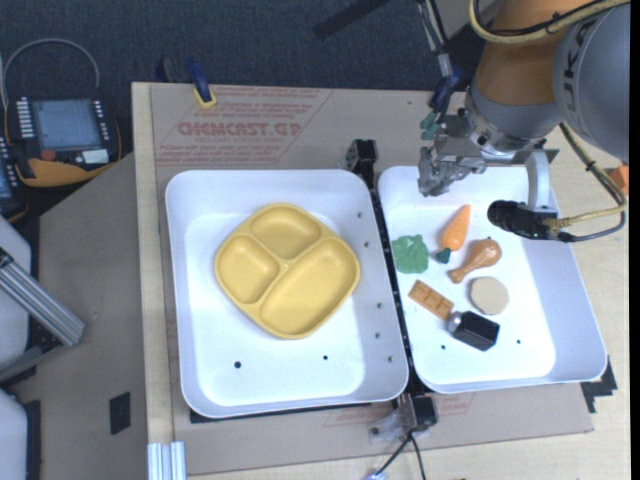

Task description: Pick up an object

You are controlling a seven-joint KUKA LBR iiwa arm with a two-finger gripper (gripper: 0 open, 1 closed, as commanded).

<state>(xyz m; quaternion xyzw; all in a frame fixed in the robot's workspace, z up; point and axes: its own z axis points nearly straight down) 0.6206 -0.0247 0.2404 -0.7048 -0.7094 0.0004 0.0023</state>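
Tool [438, 180] hanging over right bin's [570, 298] upper-left corner, nothing gripped; finger spread I cannot tell. One carrot [456, 227] lying just right of it; five more items sitting mid-bin, bare floor showing along right and bottom edges. Left bin [190, 268] holding one yellow divided plate [287, 269].

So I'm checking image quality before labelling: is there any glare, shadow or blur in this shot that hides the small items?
Camera view: even light, and the white bin is bright but not blown out; the carrot, green piece and black block read sharply with short soft shadows; the gripper is dark and slightly soft, so its detail is unclear.
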